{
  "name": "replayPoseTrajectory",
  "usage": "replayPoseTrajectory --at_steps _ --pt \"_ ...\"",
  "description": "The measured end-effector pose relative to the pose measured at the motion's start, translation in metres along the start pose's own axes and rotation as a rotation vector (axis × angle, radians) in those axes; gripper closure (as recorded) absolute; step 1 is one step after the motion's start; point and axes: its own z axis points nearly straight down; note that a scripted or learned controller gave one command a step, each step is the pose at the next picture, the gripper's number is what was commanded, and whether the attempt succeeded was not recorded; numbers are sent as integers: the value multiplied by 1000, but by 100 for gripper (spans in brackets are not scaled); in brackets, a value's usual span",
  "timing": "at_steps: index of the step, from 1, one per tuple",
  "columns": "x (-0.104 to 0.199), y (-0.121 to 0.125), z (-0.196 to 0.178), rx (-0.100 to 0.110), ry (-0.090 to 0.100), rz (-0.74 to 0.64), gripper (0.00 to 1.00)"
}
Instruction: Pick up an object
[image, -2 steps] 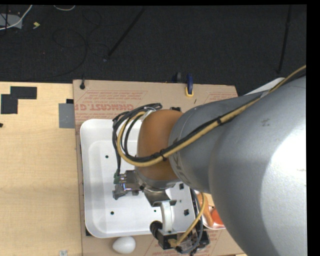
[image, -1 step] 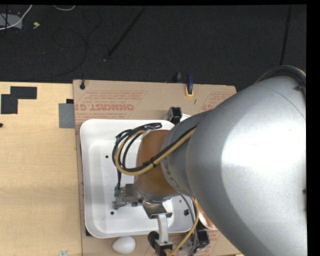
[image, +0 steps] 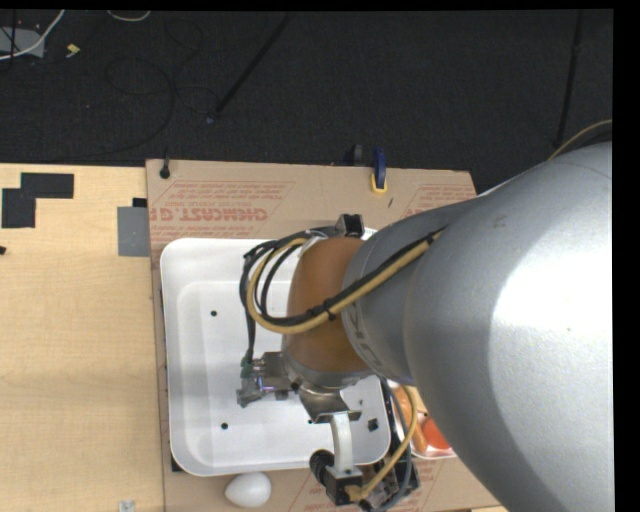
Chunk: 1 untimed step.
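Note:
My grey arm with its orange band (image: 320, 300) reaches in from the right and hangs over the left white bin (image: 190, 300). The gripper (image: 252, 388) sits low over the bin's middle, its tip seen from above as a small metal cluster. I see nothing held in it. An orange object (image: 432, 436) peeks out beside the arm at the lower right, mostly hidden. A white egg-shaped object (image: 248, 490) lies on the cardboard just outside the left bin's front edge.
The bins rest on a cardboard sheet (image: 250, 205) with red print, held by a blue and yellow clamp (image: 379, 172) at its far edge. The arm's bulk covers the right side. Wooden bench top (image: 70, 350) lies to the left.

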Motion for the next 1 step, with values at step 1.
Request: replayPoseTrajectory --at_steps 1 --pt "-32 -1 14 4 -1 -2 0"
